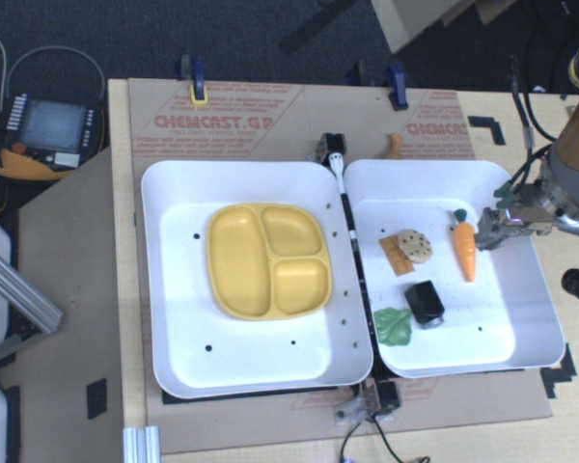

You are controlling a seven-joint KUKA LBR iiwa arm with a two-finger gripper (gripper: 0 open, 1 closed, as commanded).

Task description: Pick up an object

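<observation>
While my arm reaches in over the right edge of the desk, my jaws (pixel 492 228) sit low above the right bin (pixel 531 350), near its right wall and just beside the carrot (pixel 465 249); whether they are apart or together I cannot tell, the wrist body hides them from above. Nothing visible between them, so I log no grasp. Pickable items all lie in the right bin: carrot lengthwise, leaf end toward the far edge, with free space around it; cookie (pixel 415 246) touching a small tan cracker (pixel 397 256) near the bin's centre; black block (pixel 425 303) toward the near edge, with a green leaf piece (pixel 394 326) just beside it against the left wall. Left bin (pixel 174 355) carries a yellow divided plate (pixel 268 259), centred, compartments bare. Judgement: carrot is the likely target, being nearest my jaws and well apart from the clutter. Risk: its tapered, rounded body may roll or slip out on closing, and the bin wall crowds my approach.
</observation>
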